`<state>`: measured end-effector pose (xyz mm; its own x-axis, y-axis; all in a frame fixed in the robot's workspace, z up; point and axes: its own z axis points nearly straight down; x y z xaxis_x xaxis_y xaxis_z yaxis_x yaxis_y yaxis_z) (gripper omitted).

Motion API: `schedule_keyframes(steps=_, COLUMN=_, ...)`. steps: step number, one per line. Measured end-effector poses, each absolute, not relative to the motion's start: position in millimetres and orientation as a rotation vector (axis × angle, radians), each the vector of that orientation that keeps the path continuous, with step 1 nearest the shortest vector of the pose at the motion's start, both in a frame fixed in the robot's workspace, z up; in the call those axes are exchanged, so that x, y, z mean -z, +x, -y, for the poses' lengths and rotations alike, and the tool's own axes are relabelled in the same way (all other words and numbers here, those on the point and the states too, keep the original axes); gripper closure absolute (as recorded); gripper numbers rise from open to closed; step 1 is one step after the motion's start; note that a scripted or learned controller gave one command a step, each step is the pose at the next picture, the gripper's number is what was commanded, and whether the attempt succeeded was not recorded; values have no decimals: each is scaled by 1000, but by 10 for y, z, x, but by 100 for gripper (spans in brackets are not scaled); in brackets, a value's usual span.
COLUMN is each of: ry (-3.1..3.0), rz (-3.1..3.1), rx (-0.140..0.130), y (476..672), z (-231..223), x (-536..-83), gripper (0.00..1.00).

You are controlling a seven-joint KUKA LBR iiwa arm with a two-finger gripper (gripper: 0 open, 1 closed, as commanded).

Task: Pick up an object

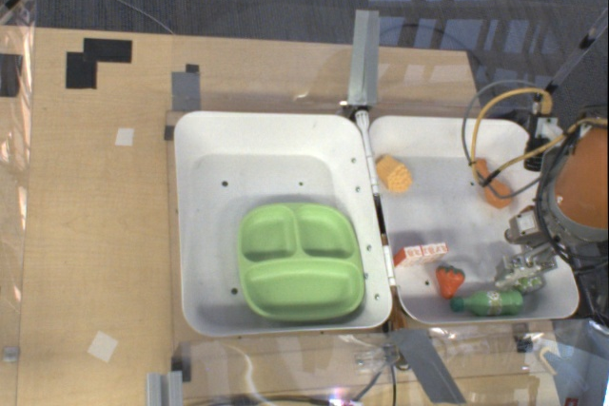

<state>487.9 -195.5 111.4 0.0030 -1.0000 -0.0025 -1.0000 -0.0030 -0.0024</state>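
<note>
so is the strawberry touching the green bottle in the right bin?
Cannot tell. In the camera view the strawberry sits right against the left end of the green bottle, with no gap plainly visible between them, but the contact itself isn't clear.

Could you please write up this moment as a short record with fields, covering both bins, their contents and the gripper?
left bin: holds a green divided plate
right bin: holds five small items
near divider: yellow corn piece
right side: orange piece, partly behind cables
middle: red and white packet
front: strawberry, green bottle lying flat
gripper: low over the right bin's front right corner, just above the green bottle
held: nothing visibly gripped
</note>
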Motion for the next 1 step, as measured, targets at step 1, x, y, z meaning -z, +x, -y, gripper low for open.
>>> schedule_keyframes(steps=1, ry=-2074, rz=-2348, rx=19, y=5038, z=1109, x=-921, gripper=100)
